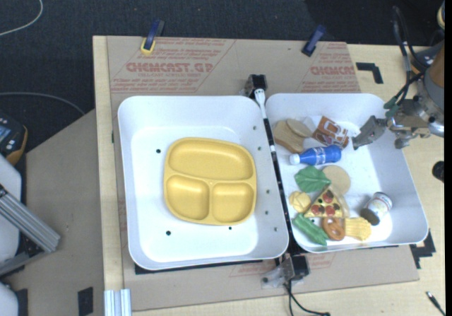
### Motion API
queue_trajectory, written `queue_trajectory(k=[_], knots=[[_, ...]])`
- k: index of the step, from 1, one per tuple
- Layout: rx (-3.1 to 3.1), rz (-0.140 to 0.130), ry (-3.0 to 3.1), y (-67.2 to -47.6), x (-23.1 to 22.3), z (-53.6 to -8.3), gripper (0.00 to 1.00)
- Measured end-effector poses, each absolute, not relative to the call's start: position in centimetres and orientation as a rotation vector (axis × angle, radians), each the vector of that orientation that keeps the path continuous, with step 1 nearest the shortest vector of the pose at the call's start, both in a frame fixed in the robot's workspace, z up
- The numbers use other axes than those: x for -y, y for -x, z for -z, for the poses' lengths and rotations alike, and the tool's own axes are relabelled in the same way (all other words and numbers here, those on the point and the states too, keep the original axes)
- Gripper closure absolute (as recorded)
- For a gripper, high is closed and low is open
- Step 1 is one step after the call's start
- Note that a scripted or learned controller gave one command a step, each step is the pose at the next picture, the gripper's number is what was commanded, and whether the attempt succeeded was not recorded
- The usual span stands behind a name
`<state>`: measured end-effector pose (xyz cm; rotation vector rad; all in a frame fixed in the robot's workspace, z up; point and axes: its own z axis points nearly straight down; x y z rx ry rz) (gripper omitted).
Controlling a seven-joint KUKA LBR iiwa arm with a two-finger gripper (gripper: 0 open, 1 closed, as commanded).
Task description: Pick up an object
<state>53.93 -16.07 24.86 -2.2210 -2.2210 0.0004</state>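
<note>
objects for you to pick, a toy pizza slice [327, 205], blue bottle [315, 157] and small can [380, 203], lie in the right bin [409, 187]. your gripper [381, 132] hovers at right of frame above that bin's upper right part, fingers spread, nothing between them. a yellow tray [209, 180] sits in the left bin [138, 166].

You see glossy white plastic bins [134, 166], a smooth matt yellow plastic tray [209, 180], and a paper-covered bench [212, 67].
</note>
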Motion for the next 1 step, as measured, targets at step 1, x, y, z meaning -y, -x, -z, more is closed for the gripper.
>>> queue_trajectory(k=[1], knots=[[2.216,-0.005,2.217,-53.69,14.98,-19.53,0.0]])
